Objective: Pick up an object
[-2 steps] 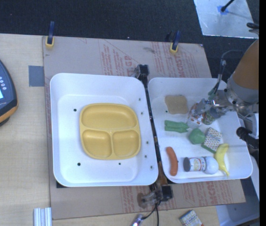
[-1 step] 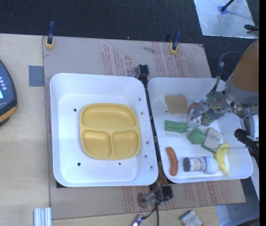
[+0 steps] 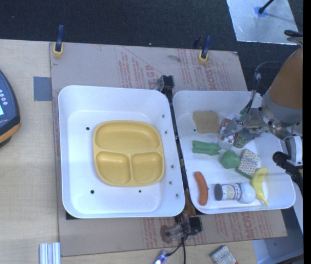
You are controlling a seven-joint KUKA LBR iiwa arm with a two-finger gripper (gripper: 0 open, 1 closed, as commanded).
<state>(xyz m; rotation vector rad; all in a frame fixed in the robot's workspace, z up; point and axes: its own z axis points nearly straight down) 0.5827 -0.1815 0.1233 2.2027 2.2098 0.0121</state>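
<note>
A robot gripper hangs low in the right bin. I cannot tell what it holds. A small can sits touching it; a green toy lies just to its left, long axis left to right.

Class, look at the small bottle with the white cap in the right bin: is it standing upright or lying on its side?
Lying on its side. The bottle stretches flat along the bin floor, its cap pointing toward the banana.
</note>
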